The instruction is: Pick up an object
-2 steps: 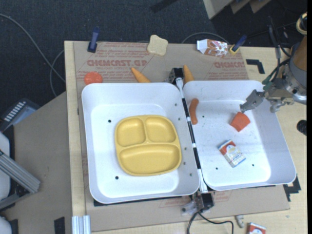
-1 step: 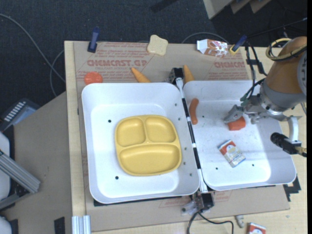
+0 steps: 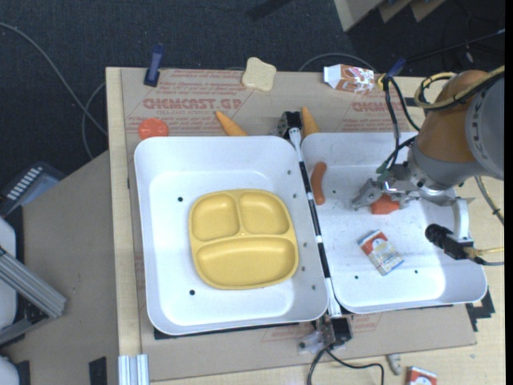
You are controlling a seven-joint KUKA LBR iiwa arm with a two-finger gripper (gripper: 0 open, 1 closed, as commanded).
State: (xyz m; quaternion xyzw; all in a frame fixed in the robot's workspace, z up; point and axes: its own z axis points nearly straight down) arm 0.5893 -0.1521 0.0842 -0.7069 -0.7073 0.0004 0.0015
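The grey arm with its orange band is seen reaching in over the right-hand shallow white bin (image 3: 449,291), its gripper (image 3: 385,197) lowered to the bin floor near the upper middle. A small orange-red object (image 3: 385,206) is noted directly at the fingers, which appear spread to either side of it and touching or nearly so; they are read as open, with no firm hold shown, so the object is judged to be resting on the bin floor (not lifted).

In the same bin, an orange sausage-shaped piece (image 3: 319,181) is recorded lying along the left wall, and a small red-and-white printed packet (image 3: 380,252) lies flat toward the middle, well apart from the gripper. Both are left untouched.

The left-hand shallow white bin (image 3: 160,295) is occupied by a yellow three-compartment plastic tray (image 3: 242,237), set centrally and level.

On the brown tabletop (image 3: 192,103) behind the bins, scattered items are noted: a beige bread-slice shape (image 3: 259,74), an orange carrot-like piece (image 3: 229,123), and a blue clip (image 3: 153,65) at the far left corner.

The stage is judged as the approach to a grasp: the fingers are placed astride the small orange-red object so that closing would pinch it. Its small, low shape may let it slip out.
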